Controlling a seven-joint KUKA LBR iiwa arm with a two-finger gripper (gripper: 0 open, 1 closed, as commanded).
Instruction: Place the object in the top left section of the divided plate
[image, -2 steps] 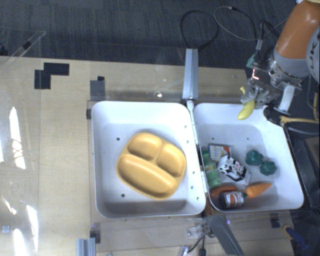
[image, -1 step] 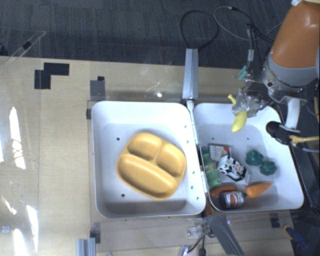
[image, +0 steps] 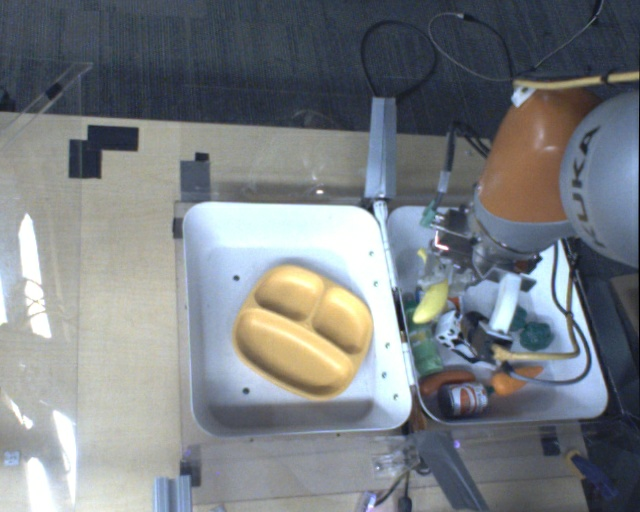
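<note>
Looking down, you see two white bins (image: 200, 300), one smooth yellow three-part plate (image: 303, 328), and a gripper (image: 455, 262) whose grip you cannot tell.

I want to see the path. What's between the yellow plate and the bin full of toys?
In the camera view, bare white floor of the left bin, then the two bins' touching rims, lie between the yellow divided plate and the right bin.

White capital letters reading "KUKA", running vertically, stand on the grey curved casing of the robot arm (image: 603, 185) at the right edge, just beside its orange band; the small can-like container with a dark label (image: 466, 399) lying in the right bin carries markings too small and blurred to read; no other text is legible.
</note>
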